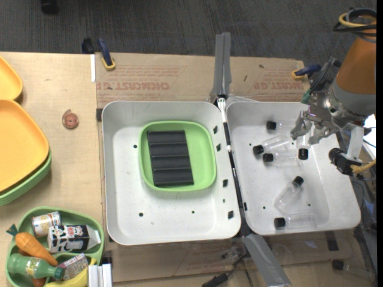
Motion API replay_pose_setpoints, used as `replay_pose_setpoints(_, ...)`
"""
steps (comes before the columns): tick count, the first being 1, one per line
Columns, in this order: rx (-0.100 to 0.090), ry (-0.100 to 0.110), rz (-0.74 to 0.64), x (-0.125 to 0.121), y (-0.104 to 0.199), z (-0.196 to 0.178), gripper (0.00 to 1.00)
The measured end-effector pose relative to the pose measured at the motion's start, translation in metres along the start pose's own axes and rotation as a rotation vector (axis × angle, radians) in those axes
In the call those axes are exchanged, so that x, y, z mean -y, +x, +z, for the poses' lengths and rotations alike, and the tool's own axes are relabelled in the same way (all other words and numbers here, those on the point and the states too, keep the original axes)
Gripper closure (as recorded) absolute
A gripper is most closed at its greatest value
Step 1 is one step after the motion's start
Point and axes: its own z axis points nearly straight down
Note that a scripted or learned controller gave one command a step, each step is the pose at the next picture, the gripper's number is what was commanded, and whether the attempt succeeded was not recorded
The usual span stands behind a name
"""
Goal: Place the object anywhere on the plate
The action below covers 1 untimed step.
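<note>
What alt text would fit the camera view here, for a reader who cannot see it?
The gripper hangs over the right bin, among several clear vials with black caps. The left bin holds a green plate with a dark ridged block on it.

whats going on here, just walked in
A grey and orange robot arm reaches in from the right, its gripper low over the right bin, among several clear vials with black caps. The green plate sits in the left bin and already carries a dark ridged block.
</note>
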Motion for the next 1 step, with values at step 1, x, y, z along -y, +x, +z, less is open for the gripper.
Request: replay_pose_setpoints(1, 0.0, 0.0, 0.0, 0.0, -0.0001, -0.0001, 0.0)
